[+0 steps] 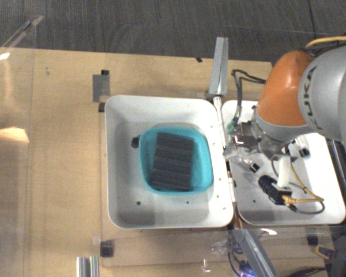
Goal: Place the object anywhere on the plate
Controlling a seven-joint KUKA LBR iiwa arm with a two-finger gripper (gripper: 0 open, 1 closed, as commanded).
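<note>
Dark block [173,160] already lies on teal plate [176,160] left of claw [242,149], claw grip can't tell; judge: retreat clear, no nudging.

Dark ribbed floor [132,10] beyond tan wooden bench [46,183]

Two shallow white plastic bins counted on the bench: the left bin [121,212] and the right bin [328,212], which touches the left bin's right wall. One turquoise rounded-square plate [203,154] lies on the left bin's floor, near the middle, and one dark grey ribbed rectangular block [173,160] lies on that plate. One grey arm with an orange band [285,91] reaches over the right bin.
</note>
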